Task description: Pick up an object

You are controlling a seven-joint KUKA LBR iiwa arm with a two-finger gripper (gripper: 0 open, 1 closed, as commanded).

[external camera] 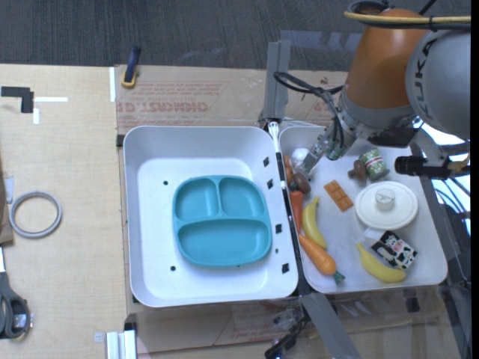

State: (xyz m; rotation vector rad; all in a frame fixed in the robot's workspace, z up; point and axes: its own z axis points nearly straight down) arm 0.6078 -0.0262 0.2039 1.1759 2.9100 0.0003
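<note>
The tool (314, 158) hangs low over the back left corner of the right bin (430, 271); we cannot tell how far it is open or whether it has hold of anything. Just below its tip we see a small white object (300, 156) and a brown piece (301, 179). In the same bin lie 2 bananas (313, 224), a carrot (318, 255), an orange block (339, 196) and a white lid (386, 205). The left bin (146, 223) holds 1 blue divided plate (222, 221)
</note>
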